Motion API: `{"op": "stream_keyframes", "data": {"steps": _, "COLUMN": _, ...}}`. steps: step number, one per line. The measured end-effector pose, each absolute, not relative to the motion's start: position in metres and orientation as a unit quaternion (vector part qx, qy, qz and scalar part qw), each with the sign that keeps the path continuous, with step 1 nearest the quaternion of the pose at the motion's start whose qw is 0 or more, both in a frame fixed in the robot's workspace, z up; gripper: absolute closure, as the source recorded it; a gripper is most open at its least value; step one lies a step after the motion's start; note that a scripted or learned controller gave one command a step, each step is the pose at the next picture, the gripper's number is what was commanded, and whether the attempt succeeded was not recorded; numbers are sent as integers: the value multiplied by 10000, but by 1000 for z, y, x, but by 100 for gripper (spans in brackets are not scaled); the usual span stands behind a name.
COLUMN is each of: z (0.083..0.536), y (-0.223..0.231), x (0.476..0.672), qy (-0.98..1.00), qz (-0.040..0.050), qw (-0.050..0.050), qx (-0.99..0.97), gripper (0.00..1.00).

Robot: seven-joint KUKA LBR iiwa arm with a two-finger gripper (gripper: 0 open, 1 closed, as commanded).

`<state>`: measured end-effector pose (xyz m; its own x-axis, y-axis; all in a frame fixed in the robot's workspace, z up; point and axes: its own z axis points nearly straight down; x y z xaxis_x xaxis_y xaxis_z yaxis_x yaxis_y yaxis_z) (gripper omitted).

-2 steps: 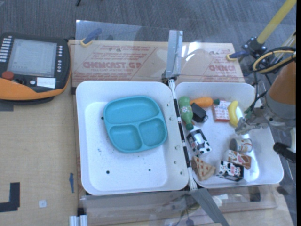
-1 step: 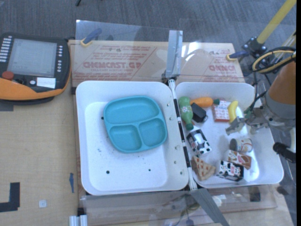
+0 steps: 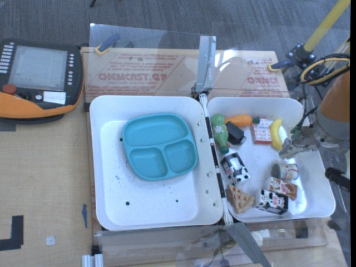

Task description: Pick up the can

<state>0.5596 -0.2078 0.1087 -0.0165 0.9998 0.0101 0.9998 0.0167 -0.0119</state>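
Gripper (image 3: 288,149) over right bin's (image 3: 322,174) right edge, claw state unclear; small cylindrical can (image 3: 290,172) just below, clutter crowding it.

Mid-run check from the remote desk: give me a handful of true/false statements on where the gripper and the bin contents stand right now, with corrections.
1. The teal divided plate lies in the left bin. True.
2. The gripper is over the left bin. False: it is at the right bin, near its right wall.
3. The banana lies in the right bin, just left of the gripper. True.
4. The carrot sits on the teal divided plate. False: it lies at the far end of the right bin, beside the green bottle.
5. The pizza slice toy lies near the right bin's near edge. True.
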Motion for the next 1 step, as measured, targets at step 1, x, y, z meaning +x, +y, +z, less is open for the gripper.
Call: {"op": "stream_keyframes", "data": {"steps": 1, "z": 115, "y": -202, "x": 587, "qy": -8098, "qz": 3, "qw": 9, "qx": -5867, "gripper": 100}}
